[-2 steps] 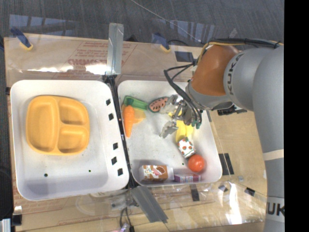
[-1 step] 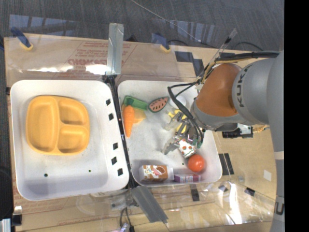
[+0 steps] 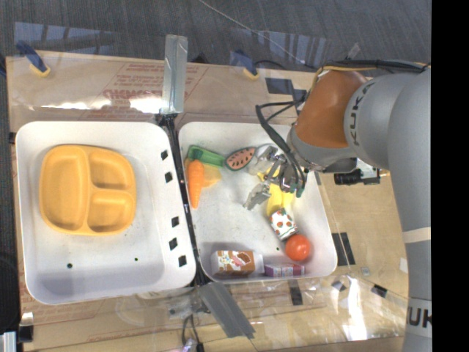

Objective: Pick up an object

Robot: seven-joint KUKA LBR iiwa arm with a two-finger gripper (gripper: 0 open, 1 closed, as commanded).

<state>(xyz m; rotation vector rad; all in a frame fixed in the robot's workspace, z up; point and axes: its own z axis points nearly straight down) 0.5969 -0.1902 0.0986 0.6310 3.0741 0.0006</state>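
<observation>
My gripper [image 3: 268, 182] hangs low over the middle of the right bin [image 3: 227, 226], its metal fingers [image 3: 258, 194] spread apart. Right beside it on the right lies a yellow toy [image 3: 279, 196], touching or nearly touching the fingers; nothing shows between them. A carrot [image 3: 196, 181] with a green top [image 3: 204, 155] lies at the bin's left wall. A brown oval toy [image 3: 239, 158] sits just up-left of the gripper. A small patterned can [image 3: 282, 223] and a red tomato [image 3: 297, 248] lie below the gripper.
A brown bottle [image 3: 236, 262] and a purple packet [image 3: 283, 270] lie along the right bin's near wall. The left bin [image 3: 95, 266] holds a yellow divided plate [image 3: 88, 188]. The arm's orange band [image 3: 330, 112] looms over the right bin's far right corner.
</observation>
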